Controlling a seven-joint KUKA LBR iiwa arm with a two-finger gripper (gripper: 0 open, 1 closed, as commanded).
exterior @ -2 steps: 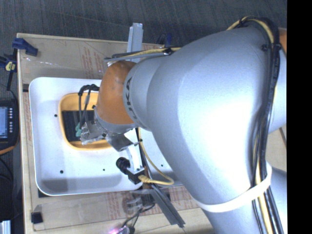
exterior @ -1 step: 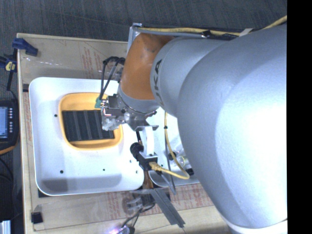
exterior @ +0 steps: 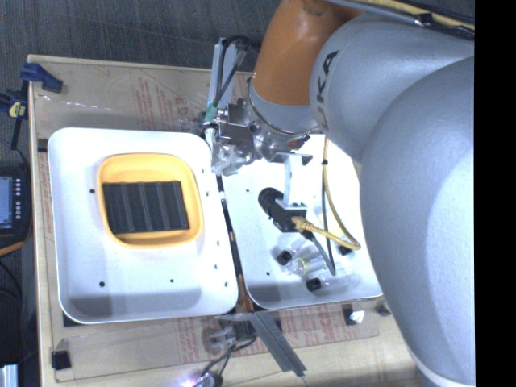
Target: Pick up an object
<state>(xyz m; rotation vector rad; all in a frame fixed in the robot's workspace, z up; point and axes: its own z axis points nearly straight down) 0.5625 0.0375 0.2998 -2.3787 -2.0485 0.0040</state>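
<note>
A yellow tray-like object with a dark ridged insert (exterior: 149,200) lies flat in the left bin (exterior: 81,289), towards its far side. A small clear item with black ends (exterior: 300,266) rests in the right bin (exterior: 258,272) near its front edge. My gripper (exterior: 228,153) hangs over the far left corner of the right bin, close to the wall between the two bins. It is to the right of the yellow object and well behind the clear item. Nothing shows in its grasp.
The big grey arm with its orange band (exterior: 298,47) covers the right bin's far and right parts. A metal bracket (exterior: 266,341) lies on the wooden bench in front of the bins. Blue and black fixtures sit at the bench's left edge (exterior: 16,200).
</note>
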